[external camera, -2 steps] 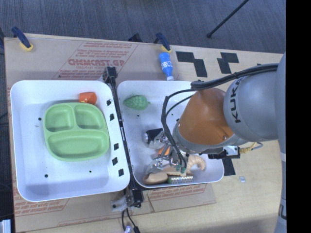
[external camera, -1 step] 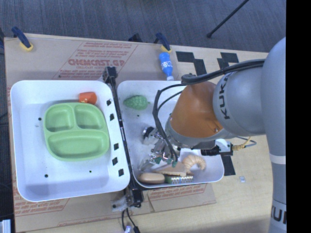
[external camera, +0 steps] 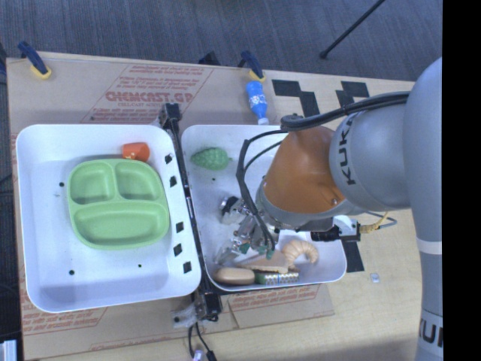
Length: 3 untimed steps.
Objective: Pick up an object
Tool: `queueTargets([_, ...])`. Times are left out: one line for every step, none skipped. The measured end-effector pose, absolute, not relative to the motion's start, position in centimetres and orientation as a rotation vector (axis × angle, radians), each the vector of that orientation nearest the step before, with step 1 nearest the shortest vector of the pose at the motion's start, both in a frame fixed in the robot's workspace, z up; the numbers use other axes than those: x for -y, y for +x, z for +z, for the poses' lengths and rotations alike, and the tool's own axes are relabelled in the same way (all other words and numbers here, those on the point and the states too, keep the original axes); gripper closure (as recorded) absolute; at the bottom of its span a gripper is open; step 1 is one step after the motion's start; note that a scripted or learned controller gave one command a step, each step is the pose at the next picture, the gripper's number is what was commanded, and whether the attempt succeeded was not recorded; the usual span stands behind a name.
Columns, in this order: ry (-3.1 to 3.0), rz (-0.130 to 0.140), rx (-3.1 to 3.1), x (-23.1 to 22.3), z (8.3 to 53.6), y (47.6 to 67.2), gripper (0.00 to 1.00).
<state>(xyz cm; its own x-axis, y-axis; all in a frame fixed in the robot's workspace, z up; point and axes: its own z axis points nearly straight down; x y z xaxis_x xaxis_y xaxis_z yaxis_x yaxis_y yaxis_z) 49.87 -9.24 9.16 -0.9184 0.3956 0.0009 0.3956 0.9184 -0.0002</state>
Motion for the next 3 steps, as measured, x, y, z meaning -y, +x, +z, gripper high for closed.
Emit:
queueTargets([-0.772,0.003,3.043,11.0,9.2,62.8,0.00])
queueTargets([-0.399,0.001,3.118,9.2,14.1,64.8,0.00])
queueTargets([-0.502,0.001,3.099,9.7,9.2,64.9,0.00])
